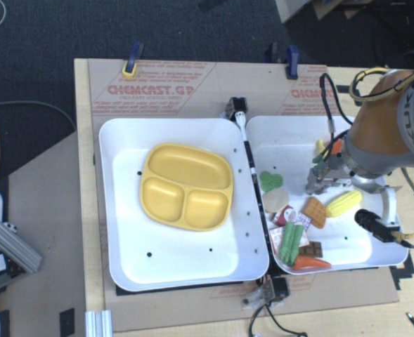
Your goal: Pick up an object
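Gripper (320, 181) hovers low in the right bin (291, 135), jaws' state impossible to tell; the cracker (315, 211) lies just below them, corn cob (344, 203) lower right.

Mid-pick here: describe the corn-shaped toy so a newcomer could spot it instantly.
Look in the right-hand white bin, beside the grey arm's claw. The small yellow ridged plastic corn cob lies there, just right of an orange-brown waffle-textured block. It is the bin's one bright yellow, oblong piece.

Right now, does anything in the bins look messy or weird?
A bit messy: the toy foods in the right bin are bunched in its near left corner, the green packet lying across others. The yellow tray in the left bin sits slightly crooked.
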Controlling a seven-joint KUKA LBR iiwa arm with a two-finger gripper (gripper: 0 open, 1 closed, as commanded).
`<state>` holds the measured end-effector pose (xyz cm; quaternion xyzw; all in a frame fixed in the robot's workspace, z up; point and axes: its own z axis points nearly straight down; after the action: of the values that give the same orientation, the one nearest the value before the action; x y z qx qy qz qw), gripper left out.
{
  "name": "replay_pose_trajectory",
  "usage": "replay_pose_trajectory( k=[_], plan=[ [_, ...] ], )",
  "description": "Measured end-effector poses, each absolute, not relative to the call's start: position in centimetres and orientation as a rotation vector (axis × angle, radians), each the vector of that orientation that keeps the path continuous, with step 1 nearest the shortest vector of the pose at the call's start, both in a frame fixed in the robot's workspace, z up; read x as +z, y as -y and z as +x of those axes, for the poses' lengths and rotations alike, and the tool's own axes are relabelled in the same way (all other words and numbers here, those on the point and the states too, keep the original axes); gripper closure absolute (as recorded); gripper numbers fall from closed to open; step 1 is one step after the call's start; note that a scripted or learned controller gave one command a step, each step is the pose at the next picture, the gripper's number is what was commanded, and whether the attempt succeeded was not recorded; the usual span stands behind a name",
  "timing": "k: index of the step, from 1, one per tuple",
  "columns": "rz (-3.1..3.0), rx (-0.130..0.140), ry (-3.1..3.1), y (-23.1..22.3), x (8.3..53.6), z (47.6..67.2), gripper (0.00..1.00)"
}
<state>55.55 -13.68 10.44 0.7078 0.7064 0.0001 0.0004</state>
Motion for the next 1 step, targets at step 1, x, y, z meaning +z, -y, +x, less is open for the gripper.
replay_pose_trajectory(
  k=[1],
  plan=[
    [2.217, 0.004, -2.218, 13.84, 14.73, 55.67, 1.00]
  ],
)
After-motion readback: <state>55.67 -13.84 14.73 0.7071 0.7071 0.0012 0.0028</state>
